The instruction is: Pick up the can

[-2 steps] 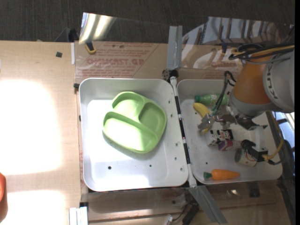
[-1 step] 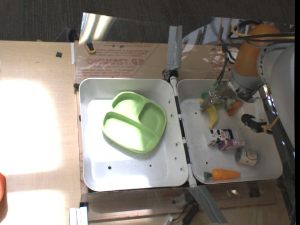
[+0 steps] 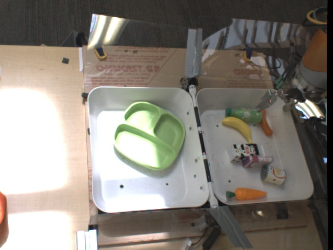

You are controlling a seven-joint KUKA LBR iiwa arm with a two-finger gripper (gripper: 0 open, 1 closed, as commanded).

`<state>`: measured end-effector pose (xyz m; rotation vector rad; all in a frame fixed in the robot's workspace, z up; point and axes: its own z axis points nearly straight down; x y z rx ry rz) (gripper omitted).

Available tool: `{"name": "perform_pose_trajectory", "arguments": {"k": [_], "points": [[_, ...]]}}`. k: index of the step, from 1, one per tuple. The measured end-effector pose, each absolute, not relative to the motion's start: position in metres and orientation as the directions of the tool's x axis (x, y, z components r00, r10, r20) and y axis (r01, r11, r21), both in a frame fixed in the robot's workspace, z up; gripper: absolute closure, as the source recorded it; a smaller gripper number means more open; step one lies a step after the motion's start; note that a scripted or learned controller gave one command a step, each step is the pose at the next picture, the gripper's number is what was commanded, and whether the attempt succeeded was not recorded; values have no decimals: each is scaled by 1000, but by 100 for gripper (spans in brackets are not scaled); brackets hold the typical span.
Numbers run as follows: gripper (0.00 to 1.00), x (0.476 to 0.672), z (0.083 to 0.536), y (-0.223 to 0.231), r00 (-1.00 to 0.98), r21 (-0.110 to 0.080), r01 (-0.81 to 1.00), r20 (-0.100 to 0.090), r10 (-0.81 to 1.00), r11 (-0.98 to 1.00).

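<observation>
Since the can (image 3: 273, 175) lies tipped on its side in the right bin (image 3: 304, 163), near the carrot (image 3: 246, 194), a light, stiff, slippery, roll-prone body is judged; its curved sides should be spanned. The gripper (image 3: 269, 100) hangs far-right, its opening indiscernible.

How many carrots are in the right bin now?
2. One carrot lies at the near edge of the right bin; the other carrot lies by the green bottle at the far side.

Can (image 3: 273, 175) lies beside carrot (image 3: 247, 194), right bin (image 3: 297, 139).
</observation>
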<state>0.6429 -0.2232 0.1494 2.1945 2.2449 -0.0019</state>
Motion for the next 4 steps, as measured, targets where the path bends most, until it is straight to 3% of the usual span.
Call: {"name": "perform_pose_trajectory", "arguments": {"k": [1,2,3,4], "points": [[0,566,90,-109,4,-5,1000,0,1000,-4],[0,641,88,-130,-65,-12,998,0,998,65],[100,641,96,-130,-69,-12,998,-2,998,68],[100,659,261,-55,8,-1,1000,-3,1000,-8]]}}
